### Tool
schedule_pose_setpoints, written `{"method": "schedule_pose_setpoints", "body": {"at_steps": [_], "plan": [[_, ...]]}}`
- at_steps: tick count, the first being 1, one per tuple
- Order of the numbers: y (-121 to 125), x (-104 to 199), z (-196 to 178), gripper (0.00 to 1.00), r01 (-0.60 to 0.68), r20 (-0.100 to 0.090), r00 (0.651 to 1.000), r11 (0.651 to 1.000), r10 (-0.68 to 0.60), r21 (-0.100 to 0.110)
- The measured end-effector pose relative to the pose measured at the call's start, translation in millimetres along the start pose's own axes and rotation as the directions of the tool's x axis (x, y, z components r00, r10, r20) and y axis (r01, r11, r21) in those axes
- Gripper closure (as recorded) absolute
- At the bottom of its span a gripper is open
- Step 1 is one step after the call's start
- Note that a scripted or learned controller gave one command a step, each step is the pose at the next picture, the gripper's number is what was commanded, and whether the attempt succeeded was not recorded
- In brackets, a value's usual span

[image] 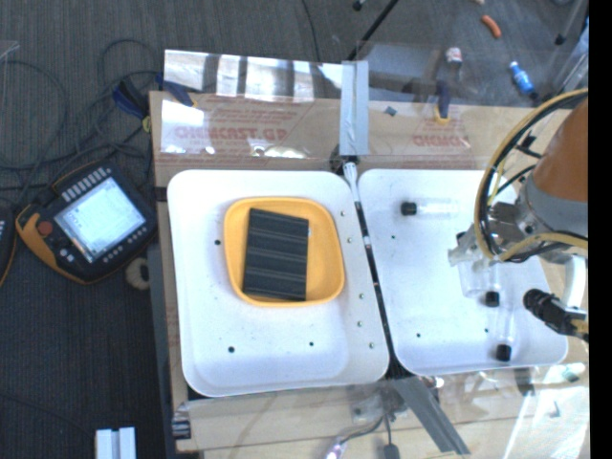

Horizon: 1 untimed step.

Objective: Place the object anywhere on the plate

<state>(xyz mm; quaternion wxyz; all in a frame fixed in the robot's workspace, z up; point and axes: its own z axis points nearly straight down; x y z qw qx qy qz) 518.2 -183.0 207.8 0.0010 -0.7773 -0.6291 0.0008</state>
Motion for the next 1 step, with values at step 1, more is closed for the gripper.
{"method": "schedule_pose_setpoints", "body": {"at_steps": [1], "plan": [[0.0, 0.0, 0.0, 0.00, 0.000, 0.000, 1.000, 1.000, 0.000, 0.000]]}}
